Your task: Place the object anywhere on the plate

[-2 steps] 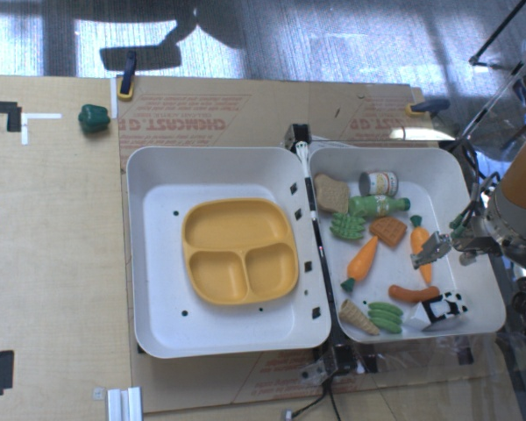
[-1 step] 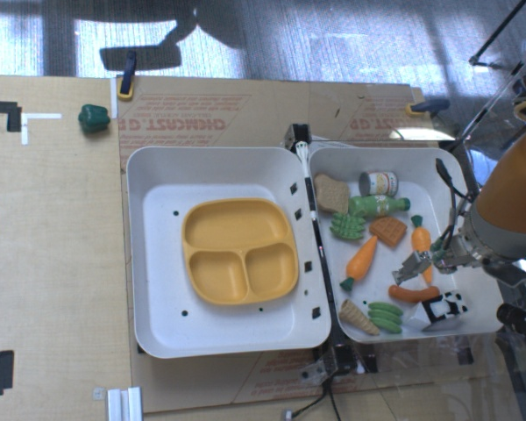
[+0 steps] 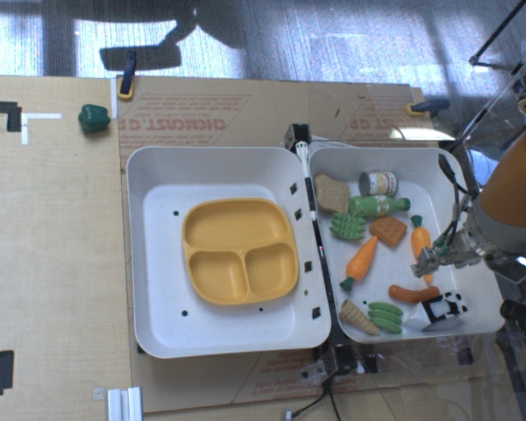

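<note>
You see a cardboard-covered bench (image 3: 202,112) with a green lump (image 3: 94,118) at the left. The left bin (image 3: 149,261) holds 1 yellow plate (image 3: 239,250). The right bin (image 3: 473,318) holds toy food: bread (image 3: 331,195), can (image 3: 379,183), bottle (image 3: 379,205), waffle (image 3: 388,231), 2 carrots (image 3: 361,259), sausage (image 3: 412,294). The gripper (image 3: 434,261) sits low over the small carrot (image 3: 418,238); you cannot tell its finger state.

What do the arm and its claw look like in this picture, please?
The arm shows a rounded orange band above a grey wrist section. Thin dark cables loop alongside it. The claw is a small grey metal assembly over the right bin.
</note>
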Robot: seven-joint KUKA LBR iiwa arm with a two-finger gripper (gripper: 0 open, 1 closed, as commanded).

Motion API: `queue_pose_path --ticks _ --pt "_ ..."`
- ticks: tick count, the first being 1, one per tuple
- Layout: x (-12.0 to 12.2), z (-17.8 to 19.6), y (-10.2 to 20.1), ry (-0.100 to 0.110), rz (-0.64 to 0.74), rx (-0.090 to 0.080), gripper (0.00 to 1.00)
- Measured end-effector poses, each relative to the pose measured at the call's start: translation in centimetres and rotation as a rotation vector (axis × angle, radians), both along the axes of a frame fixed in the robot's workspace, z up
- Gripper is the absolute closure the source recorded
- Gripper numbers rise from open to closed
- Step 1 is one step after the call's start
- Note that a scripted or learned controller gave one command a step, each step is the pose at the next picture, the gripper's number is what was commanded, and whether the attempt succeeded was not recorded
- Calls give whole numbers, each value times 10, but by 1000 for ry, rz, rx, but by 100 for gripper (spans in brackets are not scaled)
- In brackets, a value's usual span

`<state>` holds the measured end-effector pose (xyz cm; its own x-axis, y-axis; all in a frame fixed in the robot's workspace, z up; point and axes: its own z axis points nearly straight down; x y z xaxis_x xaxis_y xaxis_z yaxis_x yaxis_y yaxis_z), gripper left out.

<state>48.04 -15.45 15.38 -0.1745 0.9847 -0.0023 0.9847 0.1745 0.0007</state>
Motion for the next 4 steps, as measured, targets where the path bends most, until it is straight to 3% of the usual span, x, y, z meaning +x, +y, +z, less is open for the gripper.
queue_pose_path --ticks 1,2,3,4 --pt "60 85 50 0 -7 0 100" --pt "60 37 107 3 -44 0 100" --pt "67 73 173 2 -28 0 100" --pt "77 64 258 2 153 -1 100"
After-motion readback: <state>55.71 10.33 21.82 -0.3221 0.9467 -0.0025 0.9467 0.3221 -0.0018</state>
